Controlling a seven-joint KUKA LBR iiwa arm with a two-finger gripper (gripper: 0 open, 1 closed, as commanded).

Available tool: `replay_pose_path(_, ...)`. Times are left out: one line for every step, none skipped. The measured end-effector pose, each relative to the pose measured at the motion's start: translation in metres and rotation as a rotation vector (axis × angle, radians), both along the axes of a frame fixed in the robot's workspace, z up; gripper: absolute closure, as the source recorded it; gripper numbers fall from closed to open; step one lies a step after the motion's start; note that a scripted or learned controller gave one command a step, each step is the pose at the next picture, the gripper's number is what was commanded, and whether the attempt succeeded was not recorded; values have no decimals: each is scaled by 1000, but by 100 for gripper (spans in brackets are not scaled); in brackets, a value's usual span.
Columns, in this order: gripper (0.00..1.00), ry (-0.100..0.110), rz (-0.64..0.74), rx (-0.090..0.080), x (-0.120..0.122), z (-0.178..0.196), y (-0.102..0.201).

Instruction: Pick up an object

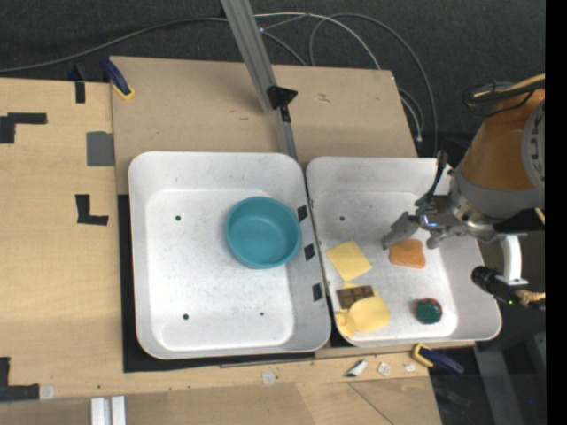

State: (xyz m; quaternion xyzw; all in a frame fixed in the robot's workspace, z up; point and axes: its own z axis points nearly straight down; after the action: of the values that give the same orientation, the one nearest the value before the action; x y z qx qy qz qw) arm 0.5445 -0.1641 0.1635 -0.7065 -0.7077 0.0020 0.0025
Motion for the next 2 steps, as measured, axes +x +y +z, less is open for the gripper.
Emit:
replay_pose_path(0,2,0,1,-3,-59,11)
replay_pose_path(100,-2,0,1,-2,-46,10)
